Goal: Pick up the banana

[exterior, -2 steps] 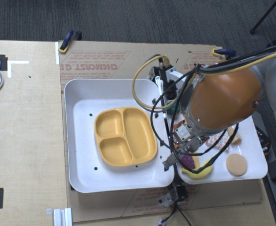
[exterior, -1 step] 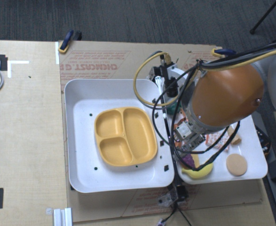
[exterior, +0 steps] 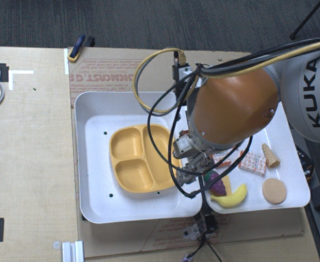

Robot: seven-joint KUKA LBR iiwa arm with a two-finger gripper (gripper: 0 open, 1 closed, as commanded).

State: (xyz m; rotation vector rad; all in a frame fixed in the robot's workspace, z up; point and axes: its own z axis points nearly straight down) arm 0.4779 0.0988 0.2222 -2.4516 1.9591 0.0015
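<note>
The yellow banana [exterior: 231,196] lies near the front edge of the right bin [exterior: 290,141], curved side down. A purple toy fruit [exterior: 218,186] touches its left end. My gripper [exterior: 197,165] hangs below the orange wrist band, over the seam between the two bins, just up and left of the banana. Cables and the wrist hide its tips. Nothing from the bins is seen lifted.
A yellow divided plate [exterior: 139,159] sits in the left bin [exterior: 91,162]. The right bin also holds a pink-and-white wafer [exterior: 252,163], an ice-cream cone [exterior: 270,155] and a round biscuit [exterior: 274,190]. Black and yellow cables loop around the wrist.
</note>
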